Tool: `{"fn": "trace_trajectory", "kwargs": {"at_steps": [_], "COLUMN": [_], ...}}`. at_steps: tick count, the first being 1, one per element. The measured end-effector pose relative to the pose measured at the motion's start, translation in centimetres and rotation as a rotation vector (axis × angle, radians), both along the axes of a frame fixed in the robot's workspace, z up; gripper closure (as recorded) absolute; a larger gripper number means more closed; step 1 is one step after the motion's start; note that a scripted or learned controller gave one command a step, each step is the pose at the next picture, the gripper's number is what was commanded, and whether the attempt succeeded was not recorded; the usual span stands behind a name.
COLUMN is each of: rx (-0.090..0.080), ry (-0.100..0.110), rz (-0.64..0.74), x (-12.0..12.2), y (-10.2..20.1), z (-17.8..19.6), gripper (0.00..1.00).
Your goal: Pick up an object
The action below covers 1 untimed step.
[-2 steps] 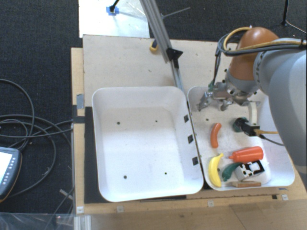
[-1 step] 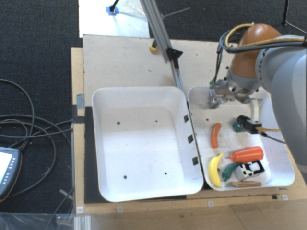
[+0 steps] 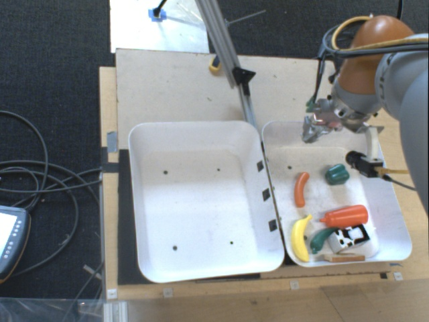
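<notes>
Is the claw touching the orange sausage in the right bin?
Apart. In the camera view the claw hangs near the right bin's far wall, while the orange sausage lies nearer the camera with bare white floor showing between them.

Fixed above the bench [image 3: 174, 86], looking down at a slant. Far enough back to take in both white bins [image 3: 201, 200], side by side, plus dark floor [image 3: 53, 59] beyond. Arm [image 3: 395, 72] entering from the right.
</notes>
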State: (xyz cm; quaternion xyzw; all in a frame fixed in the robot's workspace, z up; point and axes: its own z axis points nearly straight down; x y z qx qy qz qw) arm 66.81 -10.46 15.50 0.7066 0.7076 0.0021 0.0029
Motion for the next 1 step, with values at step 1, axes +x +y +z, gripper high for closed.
{"fn": "trace_trajectory", "kwargs": {"at_steps": [1], "rx": [-0.001], "ry": [-0.001], "rz": [0.0], "x": [-0.56], "y": [-0.66], "z": [5.81], "gripper": [1.0]}}
